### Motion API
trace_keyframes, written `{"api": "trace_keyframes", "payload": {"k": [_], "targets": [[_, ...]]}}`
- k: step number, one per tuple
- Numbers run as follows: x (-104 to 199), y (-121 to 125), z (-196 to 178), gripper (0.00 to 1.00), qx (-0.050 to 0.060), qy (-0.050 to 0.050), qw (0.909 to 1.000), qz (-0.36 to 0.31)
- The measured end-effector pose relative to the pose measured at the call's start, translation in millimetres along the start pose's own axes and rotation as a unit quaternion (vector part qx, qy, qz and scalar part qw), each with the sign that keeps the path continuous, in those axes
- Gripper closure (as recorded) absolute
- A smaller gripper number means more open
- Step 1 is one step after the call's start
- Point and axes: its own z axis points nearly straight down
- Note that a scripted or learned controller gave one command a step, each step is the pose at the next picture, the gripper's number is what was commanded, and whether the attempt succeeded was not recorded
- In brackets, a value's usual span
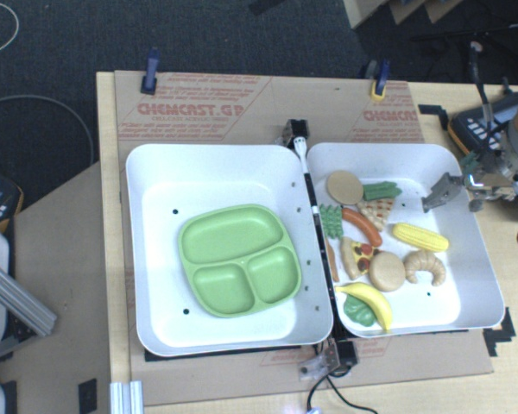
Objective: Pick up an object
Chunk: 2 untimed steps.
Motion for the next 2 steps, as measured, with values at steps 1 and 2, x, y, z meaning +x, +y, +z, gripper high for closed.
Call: {"api": "trace_keyframes", "payload": {"k": [1, 2], "targets": [[51.0, -9.0, 123.4, 0.00, 0.003, 0.002, 1.0000, -0.001], [86.7, 41.9, 132.7, 0.00, -0.002, 0.000, 1.0000, -0.002]]}}
